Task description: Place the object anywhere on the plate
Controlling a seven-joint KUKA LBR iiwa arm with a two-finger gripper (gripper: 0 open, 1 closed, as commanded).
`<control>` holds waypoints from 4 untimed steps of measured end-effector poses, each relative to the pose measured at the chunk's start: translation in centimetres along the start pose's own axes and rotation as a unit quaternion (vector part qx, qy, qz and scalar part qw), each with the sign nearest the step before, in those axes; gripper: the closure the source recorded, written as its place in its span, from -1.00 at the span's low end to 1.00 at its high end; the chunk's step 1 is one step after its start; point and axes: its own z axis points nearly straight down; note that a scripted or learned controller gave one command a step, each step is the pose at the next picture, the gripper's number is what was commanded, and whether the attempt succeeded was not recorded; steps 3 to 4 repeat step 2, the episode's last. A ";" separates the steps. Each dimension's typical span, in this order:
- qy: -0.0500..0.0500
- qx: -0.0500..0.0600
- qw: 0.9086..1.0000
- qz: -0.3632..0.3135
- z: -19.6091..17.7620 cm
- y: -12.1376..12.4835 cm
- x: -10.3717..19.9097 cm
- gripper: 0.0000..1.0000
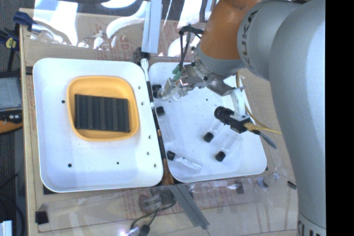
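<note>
Main risk: a missed or partial grasp, since the objects in the right bin (251, 160) are small, clear-bodied and hard to separate from the white floor; a vial could be clipped at its cap and dropped on the way across the divider between the bins. A second risk is collision, as the gripper (168, 88) is seen hard up against the right bin's left wall, near its upper corner. Gripper state cannot be told: the tip is a blur of translucent parts and glare, and nothing can be confirmed as held. The plate (102, 108), yellow with a dark ribbed insert, sits in the left bin (55, 168), well apart from the gripper and across the divider. Candidate objects lie in the right bin: a clear vial (185, 162) near the bottom edge, well below the gripper, and black-capped vials (221, 149) toward the lower right. Which one is targeted cannot be determined. Placement is judged not yet begun.
</note>
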 end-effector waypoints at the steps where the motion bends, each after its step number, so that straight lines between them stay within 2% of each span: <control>1: 0.001 0.001 0.999 -0.033 1.2 -0.5 8.1 1.00; 2: 0.000 0.001 0.999 -0.033 1.3 -0.5 8.1 -1.00; 4: 0.000 0.001 0.999 -0.033 1.3 -0.5 8.1 -1.00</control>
